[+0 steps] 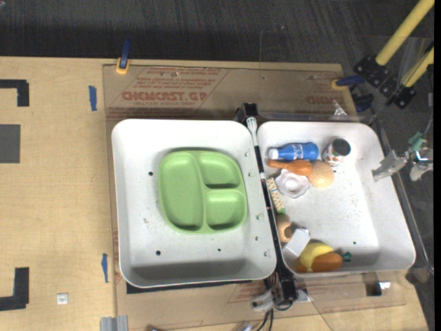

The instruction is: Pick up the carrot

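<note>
Orange carrot point(295, 165) lies beside a blue-labelled bottle point(296, 151), writing unreadable; whether the tool point(398, 161) is open, I cannot tell.

Even, fairly bright light falls from overhead onto the counter point(55, 205), and both white bins glare a little: the left bin point(134, 185) reads almost flat white, the right bin point(365, 212) slightly greyer. Shadows are soft and short, gathering under the bins' near rims. The dark floor point(207, 12) beyond stays dim. Everything looks mildly soft and grainy; small items blur together.
</note>
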### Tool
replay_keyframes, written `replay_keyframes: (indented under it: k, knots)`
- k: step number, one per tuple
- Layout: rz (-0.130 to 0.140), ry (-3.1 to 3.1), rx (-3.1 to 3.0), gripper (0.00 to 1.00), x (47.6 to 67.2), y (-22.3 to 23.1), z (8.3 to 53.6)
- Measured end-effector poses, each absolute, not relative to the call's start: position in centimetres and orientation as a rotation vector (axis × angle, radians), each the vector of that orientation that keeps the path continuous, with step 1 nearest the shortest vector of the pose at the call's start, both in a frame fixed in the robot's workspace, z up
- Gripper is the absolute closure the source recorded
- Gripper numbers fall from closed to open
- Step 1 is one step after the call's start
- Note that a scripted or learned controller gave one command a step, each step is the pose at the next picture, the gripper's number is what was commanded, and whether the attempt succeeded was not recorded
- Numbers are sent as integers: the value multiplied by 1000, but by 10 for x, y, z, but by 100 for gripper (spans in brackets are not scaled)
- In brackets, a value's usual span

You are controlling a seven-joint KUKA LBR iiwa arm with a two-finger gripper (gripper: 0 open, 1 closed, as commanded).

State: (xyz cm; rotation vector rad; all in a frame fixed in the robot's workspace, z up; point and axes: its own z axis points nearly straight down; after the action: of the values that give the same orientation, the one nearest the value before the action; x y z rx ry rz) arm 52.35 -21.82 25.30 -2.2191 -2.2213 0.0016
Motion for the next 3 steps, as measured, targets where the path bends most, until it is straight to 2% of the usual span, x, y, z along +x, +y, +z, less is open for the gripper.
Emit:
replay_keyframes:
  k: [1,2,3]
  knots:
    - [4,-2166,-2265,0,496,-180,169]
    - [-2,-2182,-2258,0,573,-122,113]
    - [-8,-2042,-2410,0,620,-104,93]
